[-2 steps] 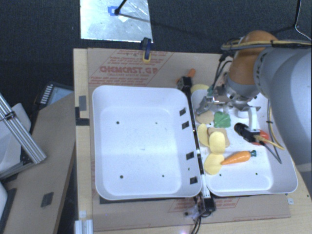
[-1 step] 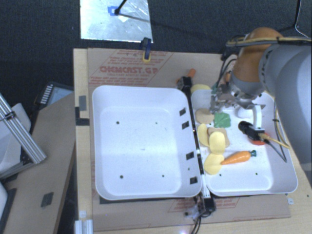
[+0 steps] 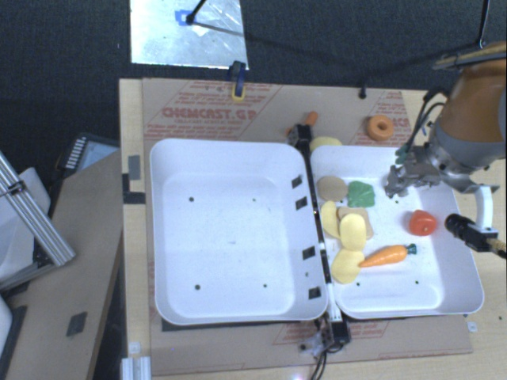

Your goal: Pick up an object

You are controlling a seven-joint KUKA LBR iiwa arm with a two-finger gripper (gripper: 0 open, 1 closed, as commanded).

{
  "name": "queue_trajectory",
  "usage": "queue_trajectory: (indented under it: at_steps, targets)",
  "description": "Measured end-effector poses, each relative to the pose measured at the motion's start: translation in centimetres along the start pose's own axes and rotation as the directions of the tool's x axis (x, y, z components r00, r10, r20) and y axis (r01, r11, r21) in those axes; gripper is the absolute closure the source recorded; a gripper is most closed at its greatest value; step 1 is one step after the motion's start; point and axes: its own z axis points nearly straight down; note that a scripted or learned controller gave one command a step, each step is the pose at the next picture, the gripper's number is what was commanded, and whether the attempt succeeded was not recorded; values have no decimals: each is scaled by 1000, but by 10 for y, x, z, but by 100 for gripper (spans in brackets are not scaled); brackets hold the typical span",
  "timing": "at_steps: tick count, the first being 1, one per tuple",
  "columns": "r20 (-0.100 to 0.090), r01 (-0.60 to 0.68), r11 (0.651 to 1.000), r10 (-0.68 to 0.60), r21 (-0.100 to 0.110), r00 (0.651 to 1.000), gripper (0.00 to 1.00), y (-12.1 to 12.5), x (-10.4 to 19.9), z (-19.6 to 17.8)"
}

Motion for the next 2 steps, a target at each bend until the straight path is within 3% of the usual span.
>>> queue_trajectory:
  at_steps: [1,2]
  targets:
    - [-4,3,1000,-3,12,1000,100,-65,15,139]
    - [-2,9,1000,-9,3,1000,100,-29,28,96]
